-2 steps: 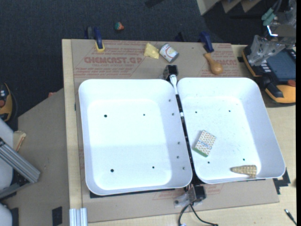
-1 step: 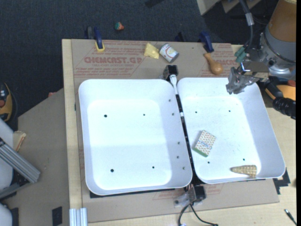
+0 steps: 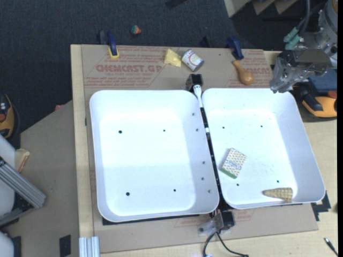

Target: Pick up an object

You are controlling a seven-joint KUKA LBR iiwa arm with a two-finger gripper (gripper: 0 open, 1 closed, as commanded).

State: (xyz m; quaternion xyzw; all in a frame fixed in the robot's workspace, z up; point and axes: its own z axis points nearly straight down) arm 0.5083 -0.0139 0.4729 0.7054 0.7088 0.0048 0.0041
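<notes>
A small patterned block [image 3: 233,162] with a green edge lies in the right bin [image 3: 252,108], left of its middle. A tan cone-shaped piece [image 3: 278,193] rests near that bin's front right corner. My gripper [image 3: 280,84] hangs at the right bin's far right corner, above the rim, with nothing visible between its fingers. It is well away from both objects.
The left bin [image 3: 140,107] sits beside the right one. On the board behind the bins lie a yellow wedge [image 3: 172,58], a small white cylinder [image 3: 192,60], a wooden pear-shaped piece [image 3: 243,73] and blue clamps [image 3: 112,44].
</notes>
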